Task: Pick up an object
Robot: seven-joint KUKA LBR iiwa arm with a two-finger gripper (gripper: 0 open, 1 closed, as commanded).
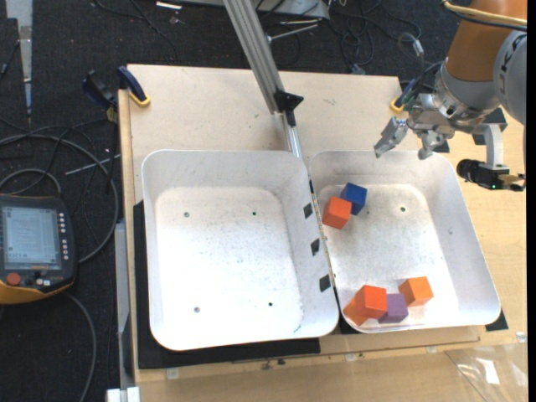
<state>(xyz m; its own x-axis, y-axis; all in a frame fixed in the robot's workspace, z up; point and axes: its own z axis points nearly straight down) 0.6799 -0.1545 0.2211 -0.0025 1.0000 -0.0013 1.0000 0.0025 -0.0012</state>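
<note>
Nearest, in the right bin point(469, 224), a large orange block point(366, 303), a purple block point(394, 307) and a smaller orange cube point(416, 291) huddle together at the front edge. Farther back, an orange cube point(337, 213) touches a blue cube point(355, 197). The gripper point(410, 139) hovers above the bin's far rim, jaws spread and empty. Judging by this, the approach is under way; next it must pick a block, centre over it and descend.

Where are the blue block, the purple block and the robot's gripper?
blue block point(355, 196): camera view, top face.
purple block point(395, 308): camera view, top face.
gripper point(412, 141): camera view, midway between the fingertips.
</note>
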